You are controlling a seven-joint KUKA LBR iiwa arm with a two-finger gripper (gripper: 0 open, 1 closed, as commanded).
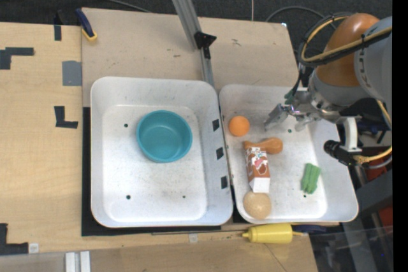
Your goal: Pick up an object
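Nothing lifted yet. Gripper (285, 114) hovers right of orange ball (239, 126), fingers parted, empty. Descent, grasp, lift remain.

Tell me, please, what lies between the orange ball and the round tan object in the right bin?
In the camera view, the small carton lies between the orange ball and the round tan object.

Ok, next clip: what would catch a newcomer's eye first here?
Probably the teal bowl, alone in the left bin. Next, the cluster in the right bin: an orange ball, a small carton, a green piece and a beige round object. The gripper hovers above that bin's upper part, fingers open, holding nothing.
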